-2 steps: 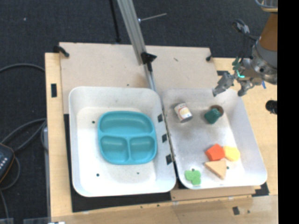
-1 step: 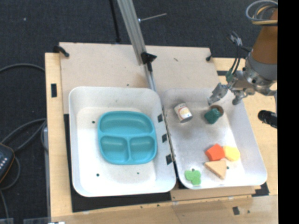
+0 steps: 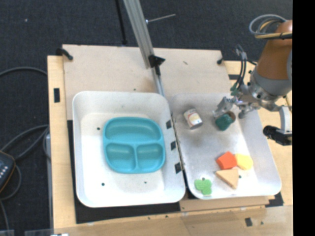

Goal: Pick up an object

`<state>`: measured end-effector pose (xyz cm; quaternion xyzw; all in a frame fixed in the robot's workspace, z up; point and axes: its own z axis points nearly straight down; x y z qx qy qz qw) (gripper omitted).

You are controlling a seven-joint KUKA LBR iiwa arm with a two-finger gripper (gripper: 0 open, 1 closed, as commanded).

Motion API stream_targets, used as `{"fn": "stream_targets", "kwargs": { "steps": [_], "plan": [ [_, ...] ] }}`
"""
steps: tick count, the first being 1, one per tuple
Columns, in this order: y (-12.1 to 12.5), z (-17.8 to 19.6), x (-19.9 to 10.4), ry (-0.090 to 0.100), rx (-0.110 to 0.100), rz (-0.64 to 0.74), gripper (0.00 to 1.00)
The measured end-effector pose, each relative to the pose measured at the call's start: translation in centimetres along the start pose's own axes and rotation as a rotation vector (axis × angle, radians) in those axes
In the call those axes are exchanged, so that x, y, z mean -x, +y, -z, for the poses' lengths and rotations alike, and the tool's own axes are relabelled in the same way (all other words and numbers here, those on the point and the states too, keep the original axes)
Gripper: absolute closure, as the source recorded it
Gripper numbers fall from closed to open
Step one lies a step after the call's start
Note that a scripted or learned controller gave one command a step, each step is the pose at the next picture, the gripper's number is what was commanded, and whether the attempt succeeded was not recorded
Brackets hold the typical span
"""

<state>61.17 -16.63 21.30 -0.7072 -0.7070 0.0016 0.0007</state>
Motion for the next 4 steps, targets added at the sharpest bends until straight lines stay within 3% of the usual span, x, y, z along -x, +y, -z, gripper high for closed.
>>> {"fn": "stream_targets", "kwargs": {
  "steps": [1, 2, 3, 4],
  "plan": [
    [0.1, -4.3, 0.5, 0.0, 0.0, -0.001, 0.0],
    [0.3, -2.9, 0.7, -0.001, 0.007, -0.003, 1.0],
    [0.4, 2.6, 0.9, -0.001, 0.01, 0.002, 1.0],
    [0.4, -0.5, 1.0, 0.0, 0.002, 0.0, 1.0]
  ]
}}
